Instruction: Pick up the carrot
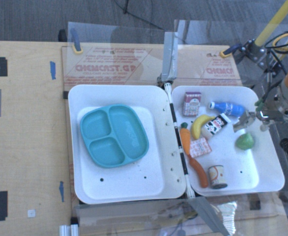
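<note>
Carrot (185,137) is what we look for first, and we find it in the right bin (269,178), lying lengthwise against that bin's left wall with its green stub at the far end. A small pink packet (200,147) touches its right side, and a red-orange sausage-like piece (198,171) lies just nearer than its tip. To the carrot's right we see a banana (200,124), touching a black-and-white carton (215,125). Farther back sit a small maroon-and-white box (192,103) and a blue bottle (228,108) on its side. A tin can (217,176) lies near the bin's near wall, and a green rounded fruit (245,141) rests toward the right wall.

We see the gripper (254,118) over the right part of this bin, just beyond the green fruit and well apart from the carrot; we cannot tell how its tool end is set, and nothing shows in it.

In the left bin (82,95) lies a teal divided plate (114,135) with three compartments.
</note>
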Action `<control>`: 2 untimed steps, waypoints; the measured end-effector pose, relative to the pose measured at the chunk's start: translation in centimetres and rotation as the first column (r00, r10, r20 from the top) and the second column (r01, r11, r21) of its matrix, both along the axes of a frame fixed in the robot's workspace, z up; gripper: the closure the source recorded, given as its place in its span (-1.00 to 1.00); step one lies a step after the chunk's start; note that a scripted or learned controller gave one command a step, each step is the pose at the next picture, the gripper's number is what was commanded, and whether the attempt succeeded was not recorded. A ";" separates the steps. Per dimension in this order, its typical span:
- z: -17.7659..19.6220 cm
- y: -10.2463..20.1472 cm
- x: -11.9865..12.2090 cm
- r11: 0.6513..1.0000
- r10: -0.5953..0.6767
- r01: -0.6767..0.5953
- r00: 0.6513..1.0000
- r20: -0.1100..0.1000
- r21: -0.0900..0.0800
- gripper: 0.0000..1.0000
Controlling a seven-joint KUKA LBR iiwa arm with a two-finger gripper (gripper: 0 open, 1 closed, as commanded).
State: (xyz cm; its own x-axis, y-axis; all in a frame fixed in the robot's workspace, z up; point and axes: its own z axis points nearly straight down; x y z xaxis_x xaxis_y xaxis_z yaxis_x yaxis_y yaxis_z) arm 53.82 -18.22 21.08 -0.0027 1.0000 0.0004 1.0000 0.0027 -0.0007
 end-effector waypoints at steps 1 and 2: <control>-9.6 3.1 3.8 0.993 -0.115 0.115 0.993 0.024 -0.002 -1.00; -12.2 8.3 0.3 0.951 -0.310 0.310 0.951 0.011 0.003 -1.00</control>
State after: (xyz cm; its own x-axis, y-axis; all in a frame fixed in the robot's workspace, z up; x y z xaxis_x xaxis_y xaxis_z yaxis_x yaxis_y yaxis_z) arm 54.08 -9.93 8.92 0.3074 0.9516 0.0034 0.9515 -0.3075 0.0099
